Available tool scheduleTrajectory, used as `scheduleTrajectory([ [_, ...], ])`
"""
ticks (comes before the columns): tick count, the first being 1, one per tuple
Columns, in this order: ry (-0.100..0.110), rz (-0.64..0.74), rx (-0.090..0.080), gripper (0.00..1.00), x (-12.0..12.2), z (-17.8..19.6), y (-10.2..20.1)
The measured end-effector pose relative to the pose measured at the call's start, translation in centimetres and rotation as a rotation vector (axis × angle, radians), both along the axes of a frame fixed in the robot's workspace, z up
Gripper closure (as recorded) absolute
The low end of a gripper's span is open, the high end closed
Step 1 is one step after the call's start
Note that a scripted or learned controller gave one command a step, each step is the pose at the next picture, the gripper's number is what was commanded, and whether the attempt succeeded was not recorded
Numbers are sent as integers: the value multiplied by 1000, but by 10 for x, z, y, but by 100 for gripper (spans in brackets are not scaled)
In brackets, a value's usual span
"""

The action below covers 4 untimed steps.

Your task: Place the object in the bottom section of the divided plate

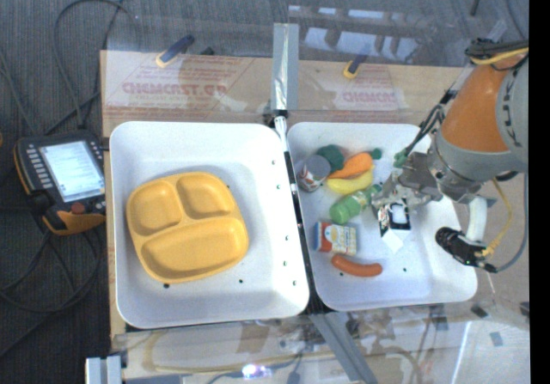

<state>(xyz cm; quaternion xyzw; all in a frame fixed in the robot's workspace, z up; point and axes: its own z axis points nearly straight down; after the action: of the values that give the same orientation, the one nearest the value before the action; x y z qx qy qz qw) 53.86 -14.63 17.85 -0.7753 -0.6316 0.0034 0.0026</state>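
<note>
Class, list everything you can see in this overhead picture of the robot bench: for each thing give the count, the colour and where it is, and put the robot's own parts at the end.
Bins: two, white, side by side on the bench.
Divided plate: one, yellow, left bin.
Carrot: one, orange, right bin, far side.
Banana: one, yellow, beside the carrot.
Can: one, grey, left of the carrot.
Bottle: one, green, right bin middle.
Carton: one, white and red, below the bottle.
Sausage: one, red, right bin near edge.
Pendant: one, black and orange, left of the bench.
Arm: one, grey and orange, from the right.
Tool: one, dark, over the right bin.

Yellow divided plastic plate (187,225) in left white bin (137,305). Right white bin (447,288): red sausage (357,267) nearest, small carton (336,238) behind it, orange carrot (356,165) farthest.
</note>
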Motion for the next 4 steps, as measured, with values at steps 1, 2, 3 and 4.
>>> scheduleTrajectory([
  [1, 2, -4, 0, 100, -40, 1, 81],
  [2, -6, 108, -15, 100, -52, 3, 150],
  [3, 1, -88, -6, 100, -40, 1, 143],
  [4, 0, 47, -5, 100, -29, 22, 190],
])
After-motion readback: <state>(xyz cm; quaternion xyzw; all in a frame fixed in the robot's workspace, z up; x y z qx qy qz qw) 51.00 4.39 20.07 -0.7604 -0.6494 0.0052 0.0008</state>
